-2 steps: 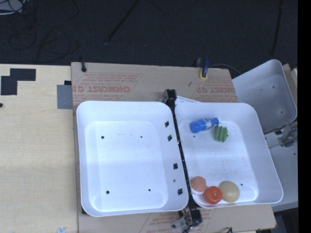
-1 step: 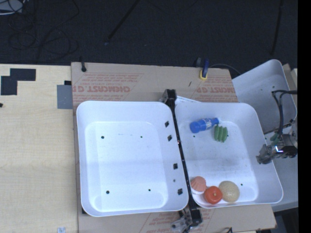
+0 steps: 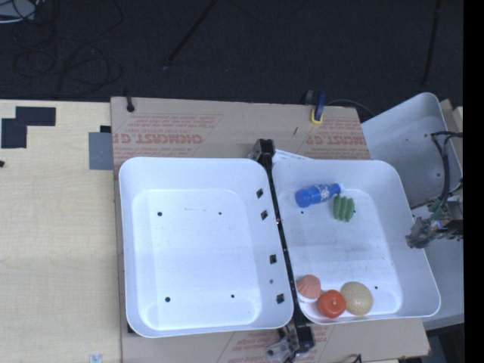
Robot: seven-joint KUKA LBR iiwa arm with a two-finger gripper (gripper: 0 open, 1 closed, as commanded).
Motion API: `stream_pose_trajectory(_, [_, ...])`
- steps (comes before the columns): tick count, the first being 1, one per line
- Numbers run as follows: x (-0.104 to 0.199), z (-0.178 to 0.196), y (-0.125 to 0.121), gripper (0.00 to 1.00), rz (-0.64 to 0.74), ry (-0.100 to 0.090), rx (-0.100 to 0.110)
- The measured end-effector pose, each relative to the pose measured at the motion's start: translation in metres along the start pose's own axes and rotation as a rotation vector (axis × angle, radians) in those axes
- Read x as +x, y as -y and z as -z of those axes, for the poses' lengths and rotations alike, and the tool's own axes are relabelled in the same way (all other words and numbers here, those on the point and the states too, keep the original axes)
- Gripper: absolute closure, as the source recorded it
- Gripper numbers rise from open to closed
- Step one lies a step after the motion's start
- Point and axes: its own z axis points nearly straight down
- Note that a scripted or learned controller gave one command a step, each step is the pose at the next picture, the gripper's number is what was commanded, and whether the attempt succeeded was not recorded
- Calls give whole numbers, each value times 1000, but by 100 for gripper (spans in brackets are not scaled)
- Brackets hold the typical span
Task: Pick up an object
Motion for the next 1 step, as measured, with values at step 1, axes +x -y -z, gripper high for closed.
stream_pose_trajectory(1, [0, 9, 0, 100, 0, 0, 0])
